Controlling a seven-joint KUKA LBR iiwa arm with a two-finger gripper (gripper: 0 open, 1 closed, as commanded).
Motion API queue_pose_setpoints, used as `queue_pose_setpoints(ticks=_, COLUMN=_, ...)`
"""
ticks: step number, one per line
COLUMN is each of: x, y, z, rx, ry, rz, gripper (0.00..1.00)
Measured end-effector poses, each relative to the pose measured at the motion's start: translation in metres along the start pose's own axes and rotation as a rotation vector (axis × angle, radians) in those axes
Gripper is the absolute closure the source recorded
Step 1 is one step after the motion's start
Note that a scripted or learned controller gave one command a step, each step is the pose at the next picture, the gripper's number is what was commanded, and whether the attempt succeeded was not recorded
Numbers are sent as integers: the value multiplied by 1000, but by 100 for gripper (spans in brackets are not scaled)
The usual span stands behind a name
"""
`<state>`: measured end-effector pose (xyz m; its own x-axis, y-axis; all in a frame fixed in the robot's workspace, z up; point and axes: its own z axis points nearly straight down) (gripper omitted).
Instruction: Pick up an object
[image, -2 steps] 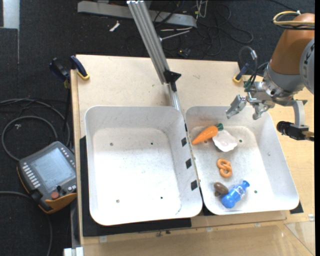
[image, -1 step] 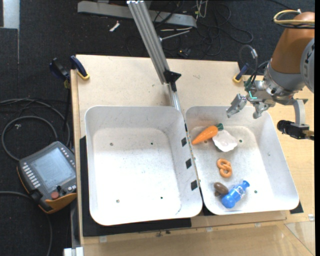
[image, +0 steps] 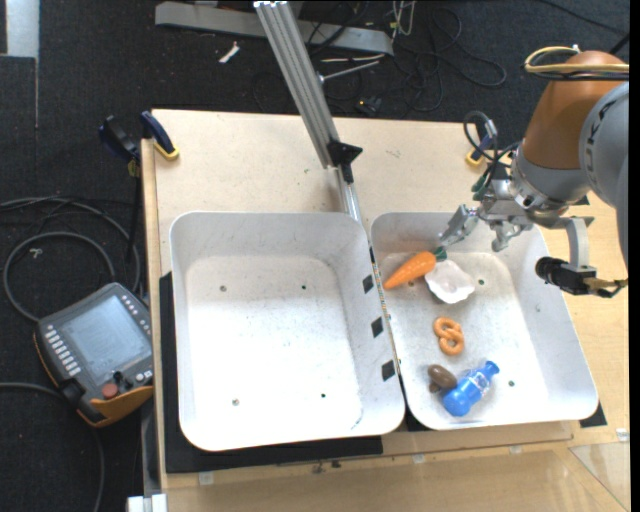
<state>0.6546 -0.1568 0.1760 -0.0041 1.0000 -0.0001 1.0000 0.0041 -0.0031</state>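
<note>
The pincer (image: 483, 228) hangs spread wide, holding nothing, over the upper part of the right bin (image: 560, 350), at the frame's right. Just below-left lie the carrot (image: 410, 269) and a white shell (image: 449, 282), likely targets given that open, poised stance.

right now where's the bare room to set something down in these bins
The left bin has a bare floor from wall to wall. In the right bin, free patches lie along the right wall and in the near-left corner, beside the brown piece. The middle is crowded: carrot, white object, pretzel, blue bottle, with the gripper above the far end.
</note>
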Motion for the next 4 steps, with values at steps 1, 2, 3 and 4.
queue_pose_setpoints(ticks=1, x=0, y=3, z=61, rx=-5, ry=1, rz=2, gripper=0)
queue_pose_setpoints(ticks=2, x=2, y=9, z=70, rx=-21, ry=2, rz=-1, gripper=0)
queue_pose_setpoints(ticks=3, x=2, y=11, z=58, rx=-26, ry=-1, rz=-2, gripper=100)
queue_pose_setpoints(ticks=4, x=10, y=8, z=10, rx=-9, ry=-1, rz=0, gripper=100)
